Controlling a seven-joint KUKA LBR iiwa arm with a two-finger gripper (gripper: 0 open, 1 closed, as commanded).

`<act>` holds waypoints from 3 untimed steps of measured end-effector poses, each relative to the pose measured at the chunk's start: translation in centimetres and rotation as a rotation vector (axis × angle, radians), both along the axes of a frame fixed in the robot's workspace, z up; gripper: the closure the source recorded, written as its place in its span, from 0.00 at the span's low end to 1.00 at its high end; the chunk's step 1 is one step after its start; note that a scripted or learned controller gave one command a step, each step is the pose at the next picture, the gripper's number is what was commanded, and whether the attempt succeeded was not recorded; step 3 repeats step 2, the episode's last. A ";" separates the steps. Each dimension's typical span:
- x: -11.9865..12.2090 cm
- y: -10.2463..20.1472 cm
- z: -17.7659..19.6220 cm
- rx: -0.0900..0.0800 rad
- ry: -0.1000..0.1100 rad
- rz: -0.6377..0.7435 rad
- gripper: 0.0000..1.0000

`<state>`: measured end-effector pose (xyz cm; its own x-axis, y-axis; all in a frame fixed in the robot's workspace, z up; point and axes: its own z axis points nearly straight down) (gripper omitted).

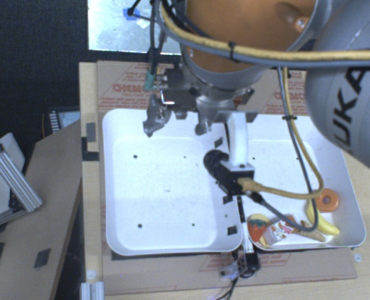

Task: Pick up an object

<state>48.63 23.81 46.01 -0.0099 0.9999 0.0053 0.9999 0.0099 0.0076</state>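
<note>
At 5 o'clock in the right bin (272, 161), three small things lie bunched in the near corner. A banana (326, 227) lies closest to the corner: short, curved and plain yellow, flat on the white floor. Just beyond it, toward 1 o'clock, lies an orange ring (328, 200), round with a darker hole in its middle, near the bin's right wall. At 9 o'clock from the banana lies a packet (272, 231), orange at one end and white with red print at the other. It may be two things pressed together, since the view is too soft to tell.

The gripper (179, 125) hangs well apart from all three, toward 11 o'clock, over the far edge of the left bin (166, 192). Its two grey fingers (152, 122) point downward and stand spread wide, with only white bin floor between them, so it has hold of nothing. Above it the arm (254, 17) swells into its orange band. Both bins rest on a cardboard sheet (125, 87) with red print, laid on the tabletop (88, 186).
</note>
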 end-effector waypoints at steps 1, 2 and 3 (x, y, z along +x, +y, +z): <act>0.0 -0.3 -0.4 -0.004 0.006 -0.007 0.00; 7.0 -3.6 -3.3 -0.006 0.005 -0.013 0.00; 7.0 -3.6 -3.3 -0.006 0.005 -0.013 0.00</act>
